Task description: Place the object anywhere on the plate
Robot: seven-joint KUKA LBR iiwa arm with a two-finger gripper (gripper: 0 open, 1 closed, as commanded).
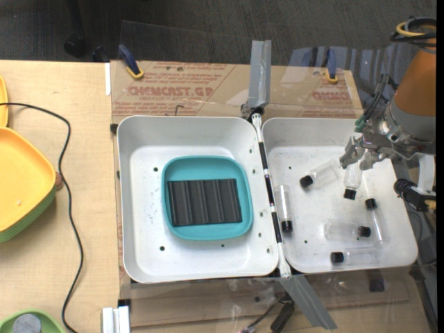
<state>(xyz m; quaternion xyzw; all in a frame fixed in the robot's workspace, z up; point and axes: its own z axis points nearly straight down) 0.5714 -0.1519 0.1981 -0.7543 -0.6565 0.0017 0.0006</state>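
Hovering over right bin (395, 255), gripper (361, 155) maybe pinching clear vial (352, 180), honestly can't tell. Light, slick, rolls easily; grab mid-body. Teal plate (206, 168) waiting left.

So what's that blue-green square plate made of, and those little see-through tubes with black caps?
The teal square plate with the dark ribbed middle looks like smooth moulded plastic: even colour, rounded rim, faint sheen. The small clear tubes with black caps could be clear plastic or glass; the white bin shows through them, so I can't say which.
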